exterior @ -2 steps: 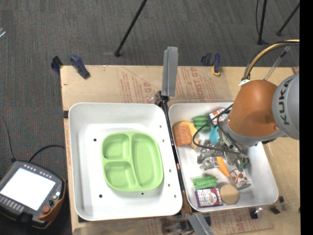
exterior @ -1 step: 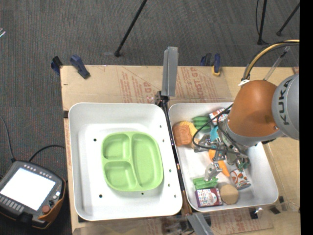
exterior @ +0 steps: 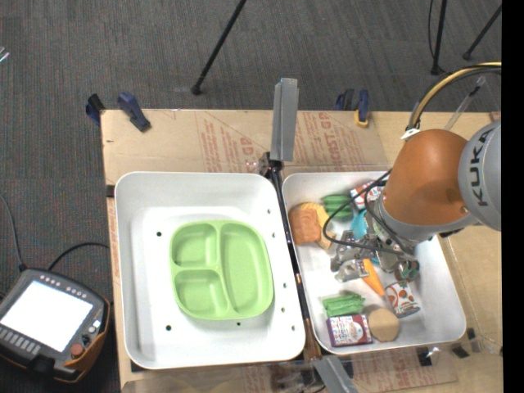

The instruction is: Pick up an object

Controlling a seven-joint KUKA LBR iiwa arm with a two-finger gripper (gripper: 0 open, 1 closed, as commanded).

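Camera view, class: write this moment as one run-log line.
arm: over right bin | gripper: low among the items, beside carrot | grasp: none seen | left bin: green divided tray

My wide orange wrist band (exterior: 427, 182) is glowing above grey metal. A pale green three-part plastic tray (exterior: 221, 270) is lying in the white left bin (exterior: 135, 219). An orange carrot (exterior: 373, 279) and a tan round bun (exterior: 306, 223) are showing in the white right bin (exterior: 446, 297).
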